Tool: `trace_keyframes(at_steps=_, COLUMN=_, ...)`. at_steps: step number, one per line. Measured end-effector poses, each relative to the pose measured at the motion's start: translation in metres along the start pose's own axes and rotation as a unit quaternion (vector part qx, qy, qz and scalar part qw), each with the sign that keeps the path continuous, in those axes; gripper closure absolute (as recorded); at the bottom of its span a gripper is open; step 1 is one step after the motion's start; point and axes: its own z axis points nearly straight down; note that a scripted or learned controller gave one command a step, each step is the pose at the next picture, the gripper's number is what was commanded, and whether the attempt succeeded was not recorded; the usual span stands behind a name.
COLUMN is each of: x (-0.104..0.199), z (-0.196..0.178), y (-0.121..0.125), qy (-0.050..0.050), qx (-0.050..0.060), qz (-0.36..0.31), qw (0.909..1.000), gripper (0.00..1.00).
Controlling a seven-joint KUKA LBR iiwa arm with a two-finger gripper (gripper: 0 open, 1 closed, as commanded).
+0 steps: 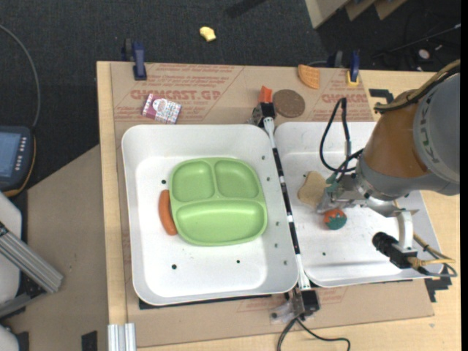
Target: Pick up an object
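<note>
Closest to my lens is the grey arm (431, 145), its gripper (338, 198) low over the right bin (351, 263); I cannot tell whether it is clenched or released. A small teal-and-red ball (335, 220) lies just on its near side and a tan wedge (311, 189) just beside it, away from the arm. Well beyond that wedge, the green divided plate (218, 199) sits in the left bin (219, 270).

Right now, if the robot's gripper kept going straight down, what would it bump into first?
Probably the small round teal-and-red toy just below the gripper, though depth is unclear from above.
</note>
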Motion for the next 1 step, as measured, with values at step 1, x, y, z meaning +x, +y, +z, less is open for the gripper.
trace_keyframes(at_steps=1, x=0.0563, z=-0.0961, y=0.0402, qy=0.001, qx=-0.004, qz=-0.004, qw=1.0, gripper=1.0)
